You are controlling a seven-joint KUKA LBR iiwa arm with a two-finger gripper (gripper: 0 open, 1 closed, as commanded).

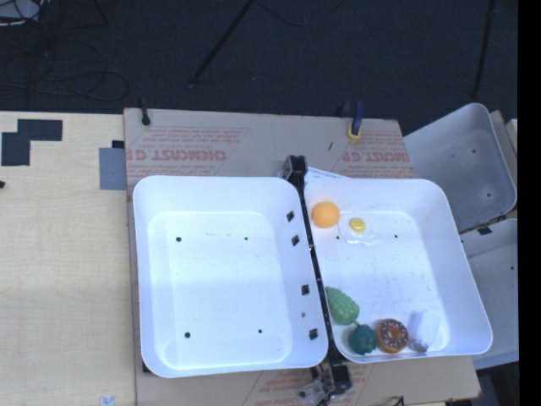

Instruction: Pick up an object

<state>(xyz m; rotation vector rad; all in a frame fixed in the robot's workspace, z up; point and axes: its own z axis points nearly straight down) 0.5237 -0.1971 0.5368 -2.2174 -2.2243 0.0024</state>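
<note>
The right bin (pixel 448 252) holds the objects. An orange ball (pixel 325 215) lies in its far left corner, with a small fried egg toy (pixel 358 227), yellow yolk on white, just right of it. Along the near edge sit a light green lump (pixel 342 304), a dark teal piece (pixel 363 339), a brown sprinkled doughnut (pixel 391 335) and a pale translucent item (pixel 425 329).
The left bin (pixel 152 269) sits beside the right one, joined by a black divider with clips (pixel 306 260). Both rest on a cardboard sheet (pixel 211 146) on the wooden bench. A blue and yellow clamp (pixel 356 121) stands at the cardboard's far edge.
</note>
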